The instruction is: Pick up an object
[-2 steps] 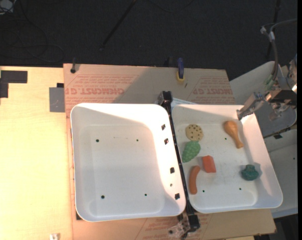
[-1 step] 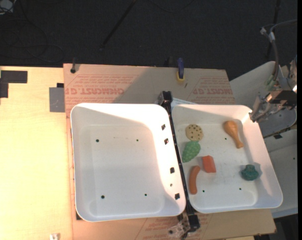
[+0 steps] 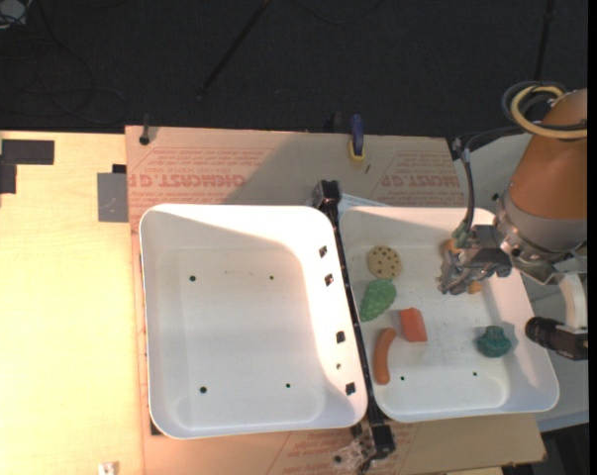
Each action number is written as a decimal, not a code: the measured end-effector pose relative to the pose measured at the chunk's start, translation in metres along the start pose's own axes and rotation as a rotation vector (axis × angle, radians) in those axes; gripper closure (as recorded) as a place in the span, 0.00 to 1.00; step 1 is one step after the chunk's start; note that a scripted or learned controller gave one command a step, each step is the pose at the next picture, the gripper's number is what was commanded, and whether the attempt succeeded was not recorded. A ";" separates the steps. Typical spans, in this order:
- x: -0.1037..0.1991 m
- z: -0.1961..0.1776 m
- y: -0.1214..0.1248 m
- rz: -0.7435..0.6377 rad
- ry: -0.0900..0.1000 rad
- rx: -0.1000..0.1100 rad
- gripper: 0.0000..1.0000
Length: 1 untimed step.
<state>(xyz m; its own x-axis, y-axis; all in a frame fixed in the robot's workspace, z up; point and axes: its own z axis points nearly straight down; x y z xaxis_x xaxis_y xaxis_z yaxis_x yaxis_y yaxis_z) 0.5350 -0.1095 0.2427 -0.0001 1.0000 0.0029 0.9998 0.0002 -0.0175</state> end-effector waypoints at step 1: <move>-0.006 0.017 -0.063 0.002 0.000 -0.008 1.00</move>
